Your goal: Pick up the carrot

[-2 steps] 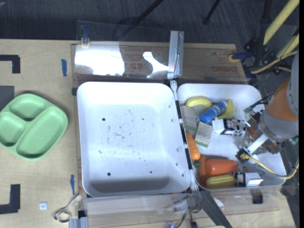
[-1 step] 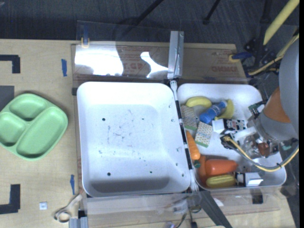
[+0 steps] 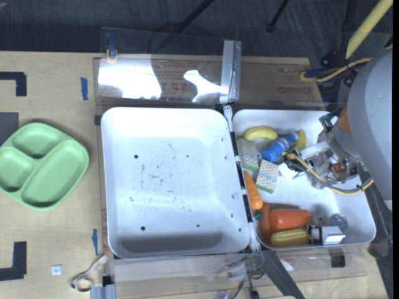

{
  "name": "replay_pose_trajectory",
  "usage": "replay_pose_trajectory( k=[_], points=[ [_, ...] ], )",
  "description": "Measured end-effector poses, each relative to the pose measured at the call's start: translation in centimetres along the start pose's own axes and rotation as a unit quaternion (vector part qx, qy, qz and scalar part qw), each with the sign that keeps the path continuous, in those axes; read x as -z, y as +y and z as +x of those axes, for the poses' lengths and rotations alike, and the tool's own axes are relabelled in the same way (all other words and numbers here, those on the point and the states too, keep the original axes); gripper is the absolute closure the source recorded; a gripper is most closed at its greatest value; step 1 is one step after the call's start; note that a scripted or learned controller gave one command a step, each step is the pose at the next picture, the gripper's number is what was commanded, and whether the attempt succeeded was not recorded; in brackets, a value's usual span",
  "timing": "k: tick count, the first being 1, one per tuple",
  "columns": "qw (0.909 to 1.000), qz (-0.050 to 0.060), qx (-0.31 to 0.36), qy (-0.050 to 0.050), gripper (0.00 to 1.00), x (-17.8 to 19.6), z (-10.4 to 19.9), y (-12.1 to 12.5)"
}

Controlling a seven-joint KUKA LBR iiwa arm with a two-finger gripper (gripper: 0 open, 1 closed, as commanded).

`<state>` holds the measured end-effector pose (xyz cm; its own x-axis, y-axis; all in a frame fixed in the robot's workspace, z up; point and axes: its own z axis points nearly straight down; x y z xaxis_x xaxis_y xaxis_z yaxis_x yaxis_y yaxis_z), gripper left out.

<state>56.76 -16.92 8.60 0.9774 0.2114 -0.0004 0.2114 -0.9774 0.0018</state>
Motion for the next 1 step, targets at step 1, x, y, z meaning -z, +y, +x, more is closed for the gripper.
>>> replay_pose_trajectory(
  k=[1],
  points=[
    [1.0,0.001,0.0,-0.001,0.0,-0.11,-0.06,-0.08]
  ],
)
